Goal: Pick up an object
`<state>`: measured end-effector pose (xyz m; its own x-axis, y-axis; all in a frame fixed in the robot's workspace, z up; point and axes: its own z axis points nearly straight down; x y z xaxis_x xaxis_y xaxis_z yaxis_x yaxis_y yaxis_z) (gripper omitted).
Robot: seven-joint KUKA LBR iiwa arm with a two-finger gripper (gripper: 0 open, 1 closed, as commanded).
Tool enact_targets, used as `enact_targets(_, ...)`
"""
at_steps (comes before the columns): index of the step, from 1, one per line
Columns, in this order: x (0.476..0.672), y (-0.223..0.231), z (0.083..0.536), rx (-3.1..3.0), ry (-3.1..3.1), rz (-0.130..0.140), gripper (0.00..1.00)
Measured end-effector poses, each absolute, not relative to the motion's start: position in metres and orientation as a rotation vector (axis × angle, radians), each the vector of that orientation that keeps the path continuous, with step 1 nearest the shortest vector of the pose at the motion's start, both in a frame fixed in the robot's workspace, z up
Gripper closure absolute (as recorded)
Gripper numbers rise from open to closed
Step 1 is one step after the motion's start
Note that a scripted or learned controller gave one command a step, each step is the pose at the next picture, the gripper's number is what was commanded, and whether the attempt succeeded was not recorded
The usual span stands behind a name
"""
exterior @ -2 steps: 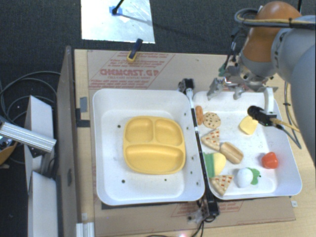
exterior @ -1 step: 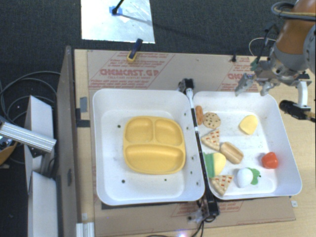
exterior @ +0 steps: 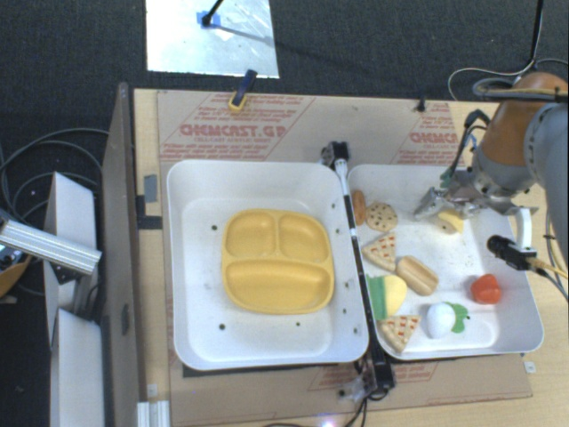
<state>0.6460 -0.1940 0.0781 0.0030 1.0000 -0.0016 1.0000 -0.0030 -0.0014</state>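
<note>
Nearest the lens: pizza slice (exterior: 399, 329) and white ball (exterior: 439, 319) at right bin's (exterior: 524, 332) six o'clock. Pincer (exterior: 447, 199) at one o'clock, low over cheese wedge (exterior: 451, 222); spread or pressed together, cannot tell. Cookie (exterior: 381, 215) toward nine, hotdog (exterior: 416, 275) toward seven. Risk, as judged: glancing off the wedge's slope, nudging it away.

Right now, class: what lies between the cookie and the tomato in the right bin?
In the camera view, the hot dog lies between the cookie and the tomato, on the bin floor.
</note>
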Motion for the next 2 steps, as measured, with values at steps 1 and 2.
enact_targets(1,0.6502,-0.1916,0.097,2.212,2.221,0.005,1.0)
enact_targets(2,0.6502,-0.1915,0.0966,2.211,2.222,0.004,0.0)
